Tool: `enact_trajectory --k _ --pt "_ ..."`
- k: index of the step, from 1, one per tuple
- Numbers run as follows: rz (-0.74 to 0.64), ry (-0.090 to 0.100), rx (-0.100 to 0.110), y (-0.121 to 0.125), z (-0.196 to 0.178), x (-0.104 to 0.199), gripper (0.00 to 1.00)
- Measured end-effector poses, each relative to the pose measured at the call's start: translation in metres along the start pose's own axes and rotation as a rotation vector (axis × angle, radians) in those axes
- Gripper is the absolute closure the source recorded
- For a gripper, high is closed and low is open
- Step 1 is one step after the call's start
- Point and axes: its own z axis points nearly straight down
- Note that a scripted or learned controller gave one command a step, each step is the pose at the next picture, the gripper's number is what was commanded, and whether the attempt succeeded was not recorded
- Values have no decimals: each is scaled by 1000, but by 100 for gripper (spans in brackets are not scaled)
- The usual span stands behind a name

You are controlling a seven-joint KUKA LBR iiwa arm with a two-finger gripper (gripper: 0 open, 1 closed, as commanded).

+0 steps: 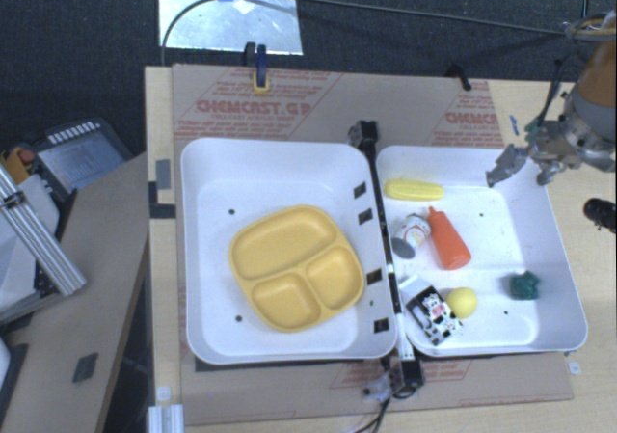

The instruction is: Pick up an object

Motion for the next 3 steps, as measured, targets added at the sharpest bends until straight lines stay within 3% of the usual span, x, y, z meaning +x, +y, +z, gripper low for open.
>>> enact_trajectory --k 1,3 --pt "-3 -3 -13 3 -8 1 0" --pt "-2 -2 -9 -10 105 5 0"
